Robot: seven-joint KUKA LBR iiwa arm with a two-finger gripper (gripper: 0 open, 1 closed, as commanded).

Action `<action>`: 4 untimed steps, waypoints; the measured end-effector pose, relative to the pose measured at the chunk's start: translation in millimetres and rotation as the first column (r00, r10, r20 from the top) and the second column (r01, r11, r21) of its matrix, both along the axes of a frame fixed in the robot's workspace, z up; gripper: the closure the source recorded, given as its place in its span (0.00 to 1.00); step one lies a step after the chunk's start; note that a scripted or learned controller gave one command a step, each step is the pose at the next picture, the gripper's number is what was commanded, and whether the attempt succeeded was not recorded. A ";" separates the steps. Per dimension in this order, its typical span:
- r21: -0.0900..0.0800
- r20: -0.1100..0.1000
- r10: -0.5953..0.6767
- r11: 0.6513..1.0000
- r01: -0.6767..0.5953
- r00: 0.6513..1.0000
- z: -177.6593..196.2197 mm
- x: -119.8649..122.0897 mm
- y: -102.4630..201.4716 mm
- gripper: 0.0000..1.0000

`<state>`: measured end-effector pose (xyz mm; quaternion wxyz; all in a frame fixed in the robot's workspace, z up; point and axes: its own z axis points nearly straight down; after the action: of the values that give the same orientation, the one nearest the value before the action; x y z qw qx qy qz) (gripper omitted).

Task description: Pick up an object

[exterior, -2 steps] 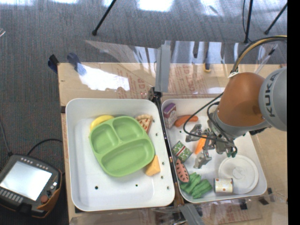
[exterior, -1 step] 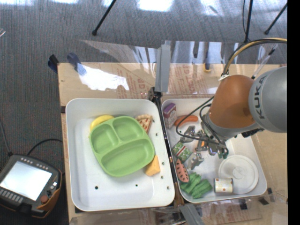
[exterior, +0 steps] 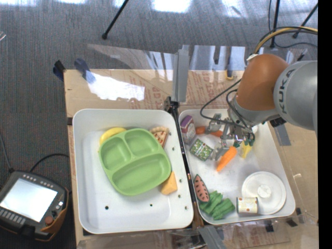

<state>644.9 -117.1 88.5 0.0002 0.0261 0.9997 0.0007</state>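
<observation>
My gripper (exterior: 232, 134) hangs low over the back middle of the right bin (exterior: 276, 154), under the arm's orange wrist band. Just below it lie an orange carrot (exterior: 225, 158) and a small yellow piece (exterior: 245, 148). I cannot tell whether it touches either of them. A green packet (exterior: 201, 149) lies to the carrot's left. A purple carton (exterior: 187, 127) stands in the back left corner with a small orange-red piece (exterior: 201, 130) beside it. I see nothing lifted off the bin floor.
Toward the right bin's front are a watermelon slice (exterior: 201, 188), green pea pods (exterior: 218, 205), a small can (exterior: 247, 205) and a white plate (exterior: 263, 192). The left bin (exterior: 83, 191) holds a green divided plate (exterior: 136, 161), a yellow fruit (exterior: 111, 134), a pizza slice (exterior: 160, 136) and a cheese wedge (exterior: 169, 184).
</observation>
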 end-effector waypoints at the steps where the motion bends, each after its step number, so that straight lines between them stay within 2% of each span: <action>1: -0.002 0.000 0.074 0.997 -0.074 0.997 1.7 -65.2 -53.0 0.00; 2: -0.001 0.004 0.079 0.997 -0.079 0.997 12.1 -63.4 -50.9 1.00; 3: 0.000 0.003 -0.051 0.999 0.051 0.999 -0.2 1.3 -91.7 1.00; 4: 0.000 0.001 -0.214 0.977 0.214 0.977 8.9 -4.6 -96.6 1.00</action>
<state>640.3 -213.7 97.5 0.0010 0.1334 0.9911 0.0008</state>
